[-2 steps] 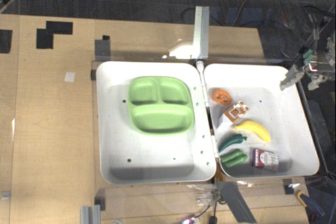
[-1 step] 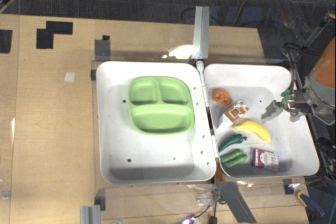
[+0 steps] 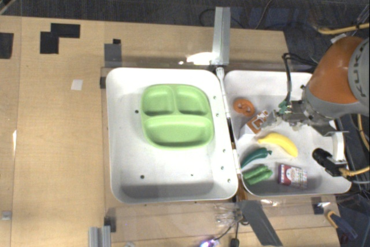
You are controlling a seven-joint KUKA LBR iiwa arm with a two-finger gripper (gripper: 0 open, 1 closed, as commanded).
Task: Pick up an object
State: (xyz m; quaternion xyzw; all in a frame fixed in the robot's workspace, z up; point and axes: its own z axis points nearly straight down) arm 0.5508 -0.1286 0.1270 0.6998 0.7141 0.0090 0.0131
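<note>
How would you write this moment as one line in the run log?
arm: over right bin | gripper: low, beside orange disc, above banana | nothing seen held | left bin: green tray

No words, brands or numbers can be read. The small dark red packet (image 3: 291, 175) near the right bin's front edge bears a white label, too blurred to make out.

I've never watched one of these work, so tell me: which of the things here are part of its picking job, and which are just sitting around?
Part of the job:
- end effector, over the right bin
- banana
- two green vegetables
- small dark carton
- orange round piece

Just lying about:
- green divided plate in the left bin
- wooden bench
</note>
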